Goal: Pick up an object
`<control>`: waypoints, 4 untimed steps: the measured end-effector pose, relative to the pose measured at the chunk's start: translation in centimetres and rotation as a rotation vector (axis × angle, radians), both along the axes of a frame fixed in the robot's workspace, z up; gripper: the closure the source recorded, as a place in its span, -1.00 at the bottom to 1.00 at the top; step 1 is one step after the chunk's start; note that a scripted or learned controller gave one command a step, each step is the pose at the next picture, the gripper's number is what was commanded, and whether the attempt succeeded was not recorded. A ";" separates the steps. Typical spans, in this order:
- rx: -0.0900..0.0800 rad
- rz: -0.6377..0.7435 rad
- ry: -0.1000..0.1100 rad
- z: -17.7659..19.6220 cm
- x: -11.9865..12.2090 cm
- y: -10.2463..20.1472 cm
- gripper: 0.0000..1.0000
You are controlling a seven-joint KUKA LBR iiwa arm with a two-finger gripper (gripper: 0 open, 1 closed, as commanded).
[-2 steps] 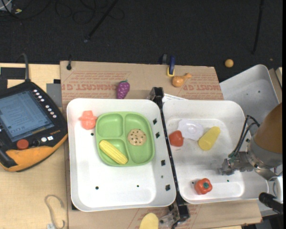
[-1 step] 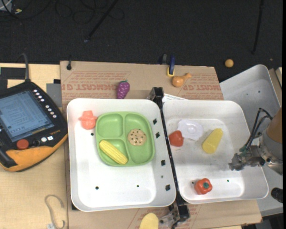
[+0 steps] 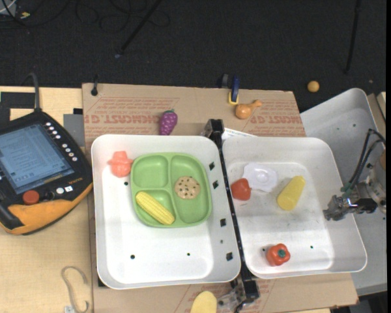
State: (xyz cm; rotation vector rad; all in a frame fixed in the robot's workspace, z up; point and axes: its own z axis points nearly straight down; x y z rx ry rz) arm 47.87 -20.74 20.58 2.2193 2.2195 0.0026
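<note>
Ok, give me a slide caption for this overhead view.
Gripper at right bin's edge; green plate in the left bin.

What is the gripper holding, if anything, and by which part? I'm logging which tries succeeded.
Nothing shows in the gripper, which sits at the right bin's right rim, apart from the yellow cylinder and the other toys.

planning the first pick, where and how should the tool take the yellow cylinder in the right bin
Grip the yellow cylinder across its narrow middle, coming straight down from above. It lies tilted on the right bin floor, long sides free, with the white piece off its upper-left end.
</note>
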 end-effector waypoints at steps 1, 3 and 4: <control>0.001 0.000 0.002 2.3 0.0 -0.1 1.00; 0.003 0.004 0.004 0.8 5.6 7.8 1.00; 0.003 0.003 0.003 0.7 9.8 11.7 1.00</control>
